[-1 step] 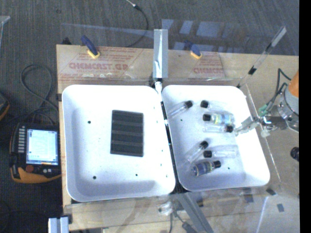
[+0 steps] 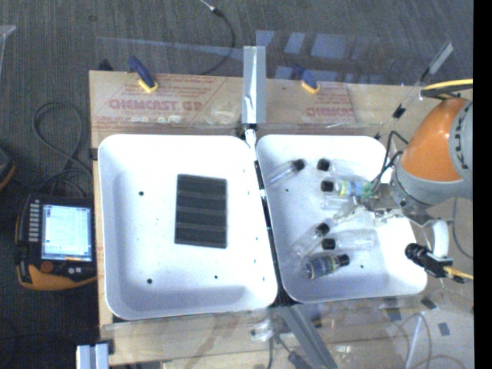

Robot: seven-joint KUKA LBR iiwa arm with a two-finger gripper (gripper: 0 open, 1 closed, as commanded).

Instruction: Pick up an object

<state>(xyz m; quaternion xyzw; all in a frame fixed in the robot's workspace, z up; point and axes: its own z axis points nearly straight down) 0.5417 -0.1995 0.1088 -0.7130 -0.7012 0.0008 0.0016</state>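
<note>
Bins sit side by side on your bench, touching along their inner rims. Your left bin (image 2: 115, 229) holds one thing: a dark ribbed pad (image 2: 202, 211), lying flat near the middle, apart from every wall.

Your right bin (image 2: 400, 279) holds a scatter of small clear vials with black caps. One vial (image 2: 286, 170) lies tilted near the upper left corner, with a black cap (image 2: 323, 164) just beside it. Another vial (image 2: 338, 186) lies near the middle, toward the right wall. Lower down you see a vial (image 2: 311, 239) slanting toward the bin's left side, a clear one (image 2: 350, 242) lying just beside it, and a darker bottle (image 2: 326, 265) lying near the front wall. These are well apart from the upper group.

Your arm (image 2: 440, 151) hangs over the right bin's right edge, orange band showing. Its gripper (image 2: 375, 198) is low among the upper vials, near a greenish piece (image 2: 363, 190). You cannot tell how far it is spread, nor whether it has hold of anything; clear plastic and glare blur that spot.
</note>
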